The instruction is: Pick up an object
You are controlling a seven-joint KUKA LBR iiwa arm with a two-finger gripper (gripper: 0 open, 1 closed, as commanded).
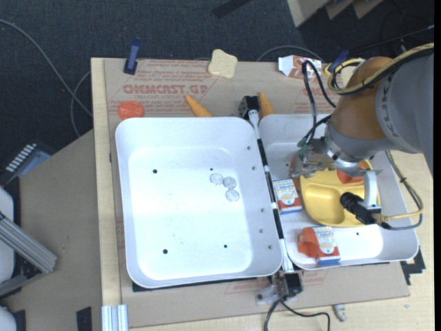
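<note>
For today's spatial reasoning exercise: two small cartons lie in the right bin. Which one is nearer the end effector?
The white carton by the divider, beside the yellow bowl, is nearer the end effector. The orange-topped carton lies at the bin's front edge.

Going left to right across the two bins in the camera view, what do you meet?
Left bin wall → clear round pieces → small white carton → orange-and-white carton → yellow bowl-like object.

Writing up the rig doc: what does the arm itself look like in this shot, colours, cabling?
The arm is a thick grey cylinder ending in a glossy orange band above the wrist. Black cables and a yellow one run along the wrist. The gripper is small, dark and metallic.
</note>
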